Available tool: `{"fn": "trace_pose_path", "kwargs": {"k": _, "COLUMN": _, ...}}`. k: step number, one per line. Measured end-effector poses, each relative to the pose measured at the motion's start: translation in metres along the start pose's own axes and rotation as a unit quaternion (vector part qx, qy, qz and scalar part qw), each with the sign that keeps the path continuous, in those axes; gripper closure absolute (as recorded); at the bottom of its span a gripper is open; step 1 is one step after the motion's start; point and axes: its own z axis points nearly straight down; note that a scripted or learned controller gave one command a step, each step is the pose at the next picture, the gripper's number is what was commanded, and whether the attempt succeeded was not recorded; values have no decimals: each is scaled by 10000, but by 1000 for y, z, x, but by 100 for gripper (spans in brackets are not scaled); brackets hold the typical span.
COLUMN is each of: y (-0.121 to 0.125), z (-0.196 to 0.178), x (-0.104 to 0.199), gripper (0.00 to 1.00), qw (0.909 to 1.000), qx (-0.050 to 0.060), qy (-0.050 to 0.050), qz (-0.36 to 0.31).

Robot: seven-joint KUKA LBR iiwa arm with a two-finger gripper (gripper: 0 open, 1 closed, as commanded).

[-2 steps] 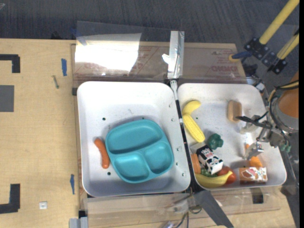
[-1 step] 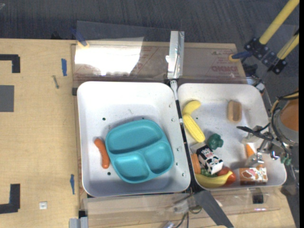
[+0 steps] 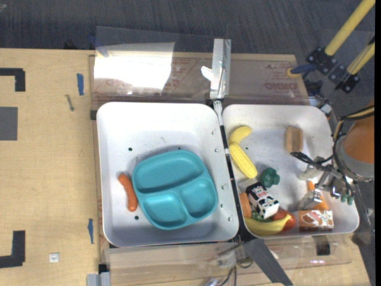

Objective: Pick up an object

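Observation:
My gripper (image 3: 321,180) reaches in from the right and hangs low over the right side of the right bin (image 3: 280,115), under the arm's orange band (image 3: 360,145). Just below it lies an orange juice carton (image 3: 315,218), with a small orange piece (image 3: 311,187) by the gripper's tip. A tan bread roll (image 3: 293,140) lies to its upper left. Further left are a yellow banana piece (image 3: 240,134), a corn cob (image 3: 243,161), a green broccoli (image 3: 269,176), a black-and-white cow toy (image 3: 262,201) and a banana (image 3: 269,225) along the front wall.
The left bin (image 3: 119,124) holds a teal divided plate (image 3: 174,188) and an orange sausage-like piece (image 3: 128,191) beside it. A clear plastic sheet (image 3: 140,70) and a metal divider post (image 3: 219,67) stand behind the bins. Yellow bars (image 3: 351,19) cross the upper right.

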Motion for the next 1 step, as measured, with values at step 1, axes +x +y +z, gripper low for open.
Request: {"fn": "trace_pose_path", "kwargs": {"k": 1, "y": 6, "z": 0, "x": -12, "gripper": 0, "qw": 10000, "qx": 3, "qy": 14, "qz": -80}}
